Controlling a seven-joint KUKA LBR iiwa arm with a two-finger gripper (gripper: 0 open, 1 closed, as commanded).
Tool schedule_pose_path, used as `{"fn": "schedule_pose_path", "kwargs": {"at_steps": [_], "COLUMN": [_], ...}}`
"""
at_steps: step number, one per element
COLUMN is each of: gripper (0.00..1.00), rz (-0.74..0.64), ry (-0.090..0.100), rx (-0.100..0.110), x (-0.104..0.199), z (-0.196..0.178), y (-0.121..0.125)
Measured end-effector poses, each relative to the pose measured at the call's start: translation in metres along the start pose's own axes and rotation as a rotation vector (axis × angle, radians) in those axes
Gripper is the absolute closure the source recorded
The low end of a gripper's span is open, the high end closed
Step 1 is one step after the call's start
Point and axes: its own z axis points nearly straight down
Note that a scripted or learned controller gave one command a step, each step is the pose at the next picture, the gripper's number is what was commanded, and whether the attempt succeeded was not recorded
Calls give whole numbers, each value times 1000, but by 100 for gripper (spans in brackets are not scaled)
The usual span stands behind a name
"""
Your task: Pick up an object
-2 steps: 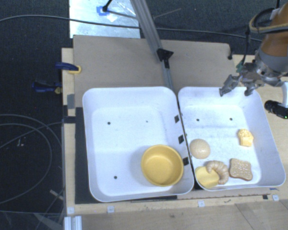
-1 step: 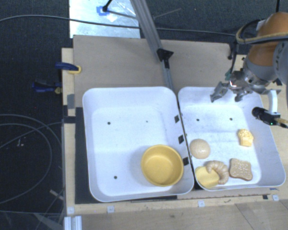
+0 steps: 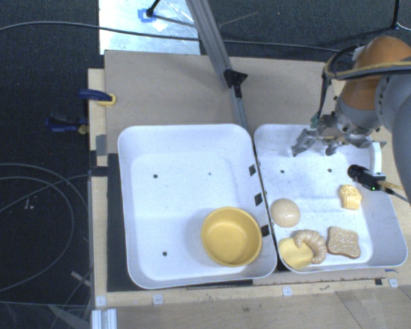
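The pincer [image 3: 317,142] is spread open, gripping nothing, over the right bin's [image 3: 397,252] far edge; bread pieces [image 3: 344,242] are clustered at its near corner.

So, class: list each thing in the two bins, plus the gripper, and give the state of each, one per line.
Yellow bowl: upright, in the left bin.
Pale round roll: lying in the right bin.
Croissant: lying partly on a yellow piece.
Toast slice: lying flat.
Small yellow piece: lying alone.
Gripper: above the right bin, holding nothing.
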Motion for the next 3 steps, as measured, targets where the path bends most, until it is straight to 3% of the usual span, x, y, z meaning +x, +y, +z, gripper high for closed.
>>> {"fn": "schedule_pose_path", "kwargs": {"at_steps": [1, 3], "gripper": [100, 100], "rz": [-2, 1], "ry": [-2, -1], "rx": [-7, -8], "x": [0, 9], "z": [-15, -114], "y": [2, 8]}}
